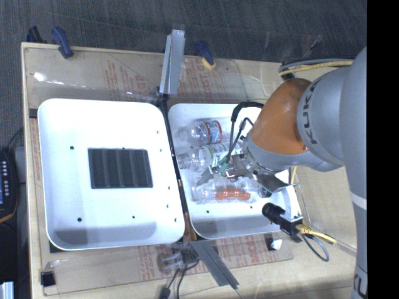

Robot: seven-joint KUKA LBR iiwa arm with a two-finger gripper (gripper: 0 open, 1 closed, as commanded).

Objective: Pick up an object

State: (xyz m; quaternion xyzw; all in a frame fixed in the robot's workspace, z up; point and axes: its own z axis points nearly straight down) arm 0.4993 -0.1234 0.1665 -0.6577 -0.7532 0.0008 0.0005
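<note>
The claw (227,167) is down in the right bin (218,228) among clear plastic bottles (206,132); whether it is apart or together, I cannot tell. A bottle with an orange label (227,195) lies just near of it. The left bin (62,167) holds a dark grate (120,167).

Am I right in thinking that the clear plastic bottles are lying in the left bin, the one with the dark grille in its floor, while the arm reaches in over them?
Not quite: the camera view shows the clear plastic bottles lying in the right bin. The dark grille is in the floor of the left bin, which holds no bottles. The arm does reach in over the bottles.
</note>
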